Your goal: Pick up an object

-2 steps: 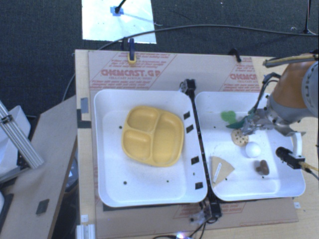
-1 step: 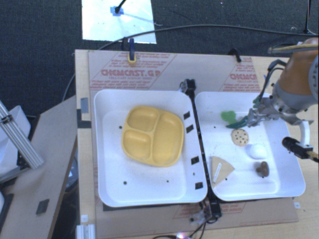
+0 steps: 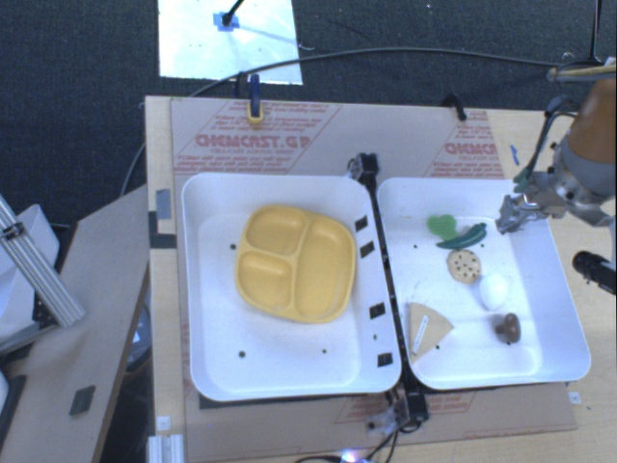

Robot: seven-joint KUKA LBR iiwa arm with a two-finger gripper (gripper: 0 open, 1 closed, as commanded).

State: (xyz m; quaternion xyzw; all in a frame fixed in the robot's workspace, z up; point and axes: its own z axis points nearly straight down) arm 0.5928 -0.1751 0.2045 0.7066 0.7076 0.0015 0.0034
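Observation:
The right bin [image 3: 554, 258] holds a green leafy piece [image 3: 442, 226], a dark green pod [image 3: 463, 236], a round cookie [image 3: 464, 265], a white egg [image 3: 494, 290], a tan wedge [image 3: 427, 327] and a small brown lump [image 3: 508, 328]. My gripper [image 3: 512, 213] hangs over the bin's upper right part, just right of the green pod and above the egg. Nothing shows between its fingers.
The left bin [image 3: 212, 287] bears a yellow divided plate [image 3: 295, 261]. A black clip strip [image 3: 374, 258] runs between the bins. A white sheet [image 3: 227, 25] lies on the dark floor behind the bench. A metal rail [image 3: 39, 273] stands at the left.

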